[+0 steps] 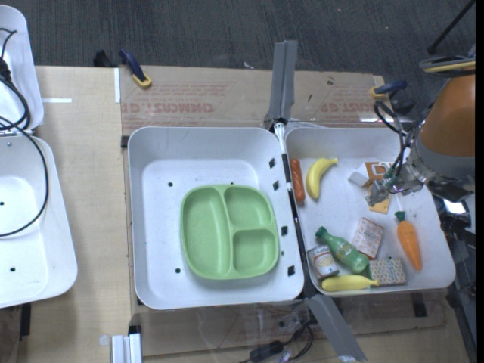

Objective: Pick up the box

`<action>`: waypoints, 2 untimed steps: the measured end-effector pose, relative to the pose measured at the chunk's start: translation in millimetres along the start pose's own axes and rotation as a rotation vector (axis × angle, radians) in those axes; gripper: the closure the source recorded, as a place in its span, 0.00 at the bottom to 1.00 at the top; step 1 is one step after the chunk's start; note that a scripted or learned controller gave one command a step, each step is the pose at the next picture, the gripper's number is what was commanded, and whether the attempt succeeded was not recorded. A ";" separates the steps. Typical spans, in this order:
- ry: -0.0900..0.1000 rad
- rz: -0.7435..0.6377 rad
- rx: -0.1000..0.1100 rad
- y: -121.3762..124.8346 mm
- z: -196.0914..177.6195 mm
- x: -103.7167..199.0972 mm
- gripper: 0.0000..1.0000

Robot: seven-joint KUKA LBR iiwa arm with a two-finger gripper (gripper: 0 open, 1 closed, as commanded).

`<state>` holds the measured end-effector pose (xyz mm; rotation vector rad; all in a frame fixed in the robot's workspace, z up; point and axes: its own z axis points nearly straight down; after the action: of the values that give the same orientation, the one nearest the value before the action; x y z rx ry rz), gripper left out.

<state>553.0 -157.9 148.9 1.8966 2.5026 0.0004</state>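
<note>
Box (368, 237) lies apart, below the fingers (380, 193); their spread cannot be told.

Red print runs across the cardboard sheet (227, 97) lying on my desk behind the two bins, upside down from this view. It looks like "CHEMC…" repeated along the strip; the remaining letters are too blurred to make out. The small box (368, 237) and the can (324, 262) in the right bin (431, 278) carry labels, too small to read.
</note>
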 end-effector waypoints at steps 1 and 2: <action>0.000 0.000 0.000 -0.2 0.1 -0.1 0.00; -0.008 -0.059 -0.011 -38.6 51.5 47.7 0.00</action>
<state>503.0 -122.5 97.3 1.8148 2.5471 0.0068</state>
